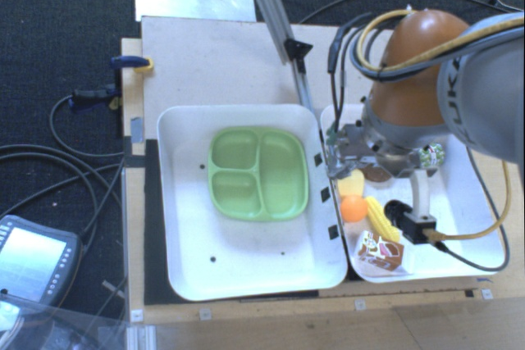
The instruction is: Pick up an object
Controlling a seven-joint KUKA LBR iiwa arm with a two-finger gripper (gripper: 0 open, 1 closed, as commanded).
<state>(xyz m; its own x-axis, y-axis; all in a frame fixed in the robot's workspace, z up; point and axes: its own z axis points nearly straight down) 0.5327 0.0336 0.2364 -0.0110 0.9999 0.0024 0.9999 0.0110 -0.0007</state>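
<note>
Jaws [354, 170] low over right bin's [484, 254] toy food.

Seeing even, bright overhead light, soft overall focus. White bins [246, 275] slightly washed out. My arm [484, 86] blurred at right edge. Faint shadow under green tray [258, 172]. Dark floor [57, 12] grainy, dim.

dark carpet floor [49, 12], black cables [61, 147] on it, pale wooden bench [221, 61], even light.

Much of the right bin [492, 254] and the gripper's fingers, hidden beneath the arm [426, 70].
</note>
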